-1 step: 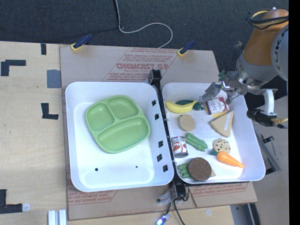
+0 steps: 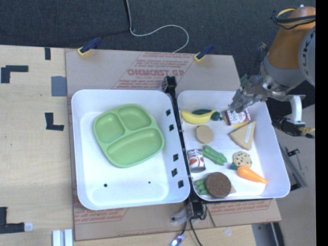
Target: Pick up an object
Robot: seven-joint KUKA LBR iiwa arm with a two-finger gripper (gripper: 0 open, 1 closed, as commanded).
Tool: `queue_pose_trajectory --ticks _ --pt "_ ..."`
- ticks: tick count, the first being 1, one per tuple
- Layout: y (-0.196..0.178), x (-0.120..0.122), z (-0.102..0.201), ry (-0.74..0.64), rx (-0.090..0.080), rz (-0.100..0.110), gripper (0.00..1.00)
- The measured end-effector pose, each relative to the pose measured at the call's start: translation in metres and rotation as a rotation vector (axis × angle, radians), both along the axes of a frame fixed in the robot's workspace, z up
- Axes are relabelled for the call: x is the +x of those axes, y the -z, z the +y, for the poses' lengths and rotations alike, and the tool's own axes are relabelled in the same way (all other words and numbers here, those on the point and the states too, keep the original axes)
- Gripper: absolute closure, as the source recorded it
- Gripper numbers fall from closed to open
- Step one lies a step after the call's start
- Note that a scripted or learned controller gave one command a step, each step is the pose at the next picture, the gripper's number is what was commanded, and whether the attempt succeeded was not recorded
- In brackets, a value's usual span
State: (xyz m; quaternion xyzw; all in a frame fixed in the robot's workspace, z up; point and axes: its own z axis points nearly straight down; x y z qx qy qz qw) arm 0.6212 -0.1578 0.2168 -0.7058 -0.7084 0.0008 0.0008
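Note:
The right bin point(image 2: 270, 137) holds several toy foods: a yellow banana point(image 2: 197, 117), a tan round cookie point(image 2: 205, 134), a cheese wedge point(image 2: 244, 136), a small can point(image 2: 196, 160), a green pepper point(image 2: 214, 155), a cracker point(image 2: 241, 159), an orange carrot point(image 2: 251, 175), a brown patty point(image 2: 219, 184) and a red-and-white packet point(image 2: 237, 118). My gripper point(image 2: 241, 105) hangs at the bin's far right part, just above the packet. Its fingertips point down at the packet's far edge.
The left bin point(image 2: 84, 152) holds a green divided plate point(image 2: 128, 135). A black divider with clips runs between the bins. Two clamps pin the cardboard sheet at the back, and a white cable loops behind it.

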Motion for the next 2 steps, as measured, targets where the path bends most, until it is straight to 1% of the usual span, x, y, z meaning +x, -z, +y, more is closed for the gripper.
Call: queue_pose_trajectory --ticks 1,2 --pt "0.136 0.036 0.012 0.0 0.002 0.004 1.0" --pt "0.025 0.049 0.128 -0.008 0.002 -0.011 1.0"
